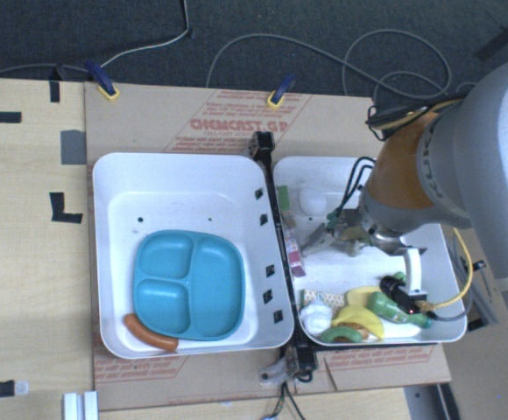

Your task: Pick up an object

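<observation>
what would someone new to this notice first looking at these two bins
The bright blue divided plate in the left bin stands out first, with an orange-brown sausage lying at its lower left edge. Next comes the big grey arm with its orange band, reaching from the right into the right bin, its hand low near the dividing wall. A cluster of yellow and green toy food crowds that bin's near edge.

Light wooden bench (26, 234) carries a cardboard sheet (228, 125), held by two blue-yellow clamps (102, 80) at far edge. Two white bins (114, 234) sit side by side on the cardboard.
</observation>
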